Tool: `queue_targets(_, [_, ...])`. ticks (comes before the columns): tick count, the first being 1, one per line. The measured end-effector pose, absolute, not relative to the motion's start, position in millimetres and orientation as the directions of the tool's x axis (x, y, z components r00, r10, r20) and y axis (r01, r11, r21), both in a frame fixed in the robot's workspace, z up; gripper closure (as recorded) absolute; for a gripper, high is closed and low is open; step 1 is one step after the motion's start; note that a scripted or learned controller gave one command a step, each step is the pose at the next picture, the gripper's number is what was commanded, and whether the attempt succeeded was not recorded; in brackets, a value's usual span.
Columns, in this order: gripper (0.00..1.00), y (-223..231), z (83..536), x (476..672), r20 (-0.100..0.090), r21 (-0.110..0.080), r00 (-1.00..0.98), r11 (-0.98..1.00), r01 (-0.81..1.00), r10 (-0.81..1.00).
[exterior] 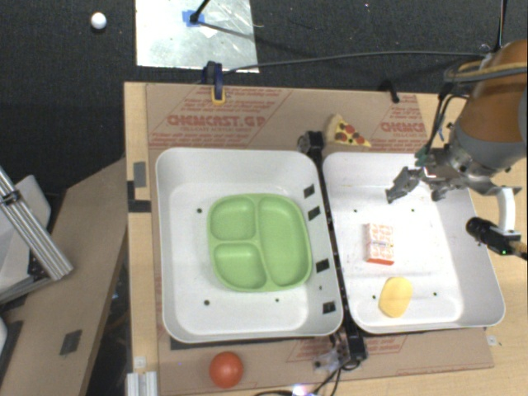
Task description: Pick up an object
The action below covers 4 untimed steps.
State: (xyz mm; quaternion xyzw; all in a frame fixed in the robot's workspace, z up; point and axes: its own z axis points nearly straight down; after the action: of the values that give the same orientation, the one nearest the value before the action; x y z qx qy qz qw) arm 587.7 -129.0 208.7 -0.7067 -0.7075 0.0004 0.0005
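In the right bin (470,304) lie a small white and red box (380,243) near the middle and a yellow lemon-like object (396,296) toward the front. My gripper (406,183) hangs over the back of that bin, up and to the right of the box, with nothing between its fingers. The grey arm with its orange band (495,97) comes in from the right.
The left bin (177,221) holds a green three-compartment plate (259,241). A toy pizza slice (348,132) lies on the cardboard behind the bins. A red ball (226,369) rests in front of the left bin. Black clips join the bins along the middle.
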Motion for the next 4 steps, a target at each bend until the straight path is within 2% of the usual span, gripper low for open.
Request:
queue_targets(2, [0.0, -127.2, 103.8, 588.1, 0.001, -0.002, -0.001, 0.001, 1.0, 1.0])
queue_targets(3, [1.0, -127.9, 117.1, 589.6, -0.001, 0.004, -0.001, 0.001, 1.0, 1.0])
queue_targets(4, [1.0, -123.9, 180.7, 594.5, -0.001, 0.008, -0.004, 0.004, 1.0, 1.0])
